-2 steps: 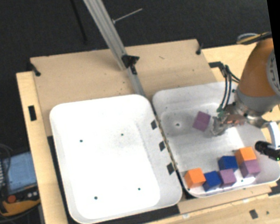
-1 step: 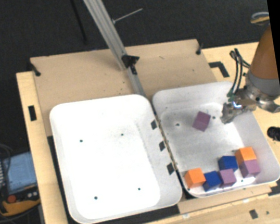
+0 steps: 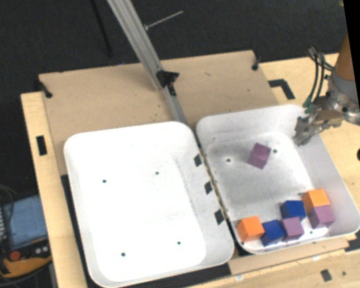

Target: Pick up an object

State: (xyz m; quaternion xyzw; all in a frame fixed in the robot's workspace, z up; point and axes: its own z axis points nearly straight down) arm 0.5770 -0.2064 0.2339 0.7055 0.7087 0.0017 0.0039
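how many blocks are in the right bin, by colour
Purple blocks: 3
Orange blocks: 2
Blue blocks: 2
Total: 7, all in the right bin

At the right side of the view the arm (image 3: 345,80) shows a rounded grey wrist section topped by an orange band at the frame's margin. Thin dark cables loop out from the wrist in arcs along its left side. Below them sits the hand (image 3: 301,129), a small boxy assembly in grey and pale metal with a tiny green spot on its upper face.
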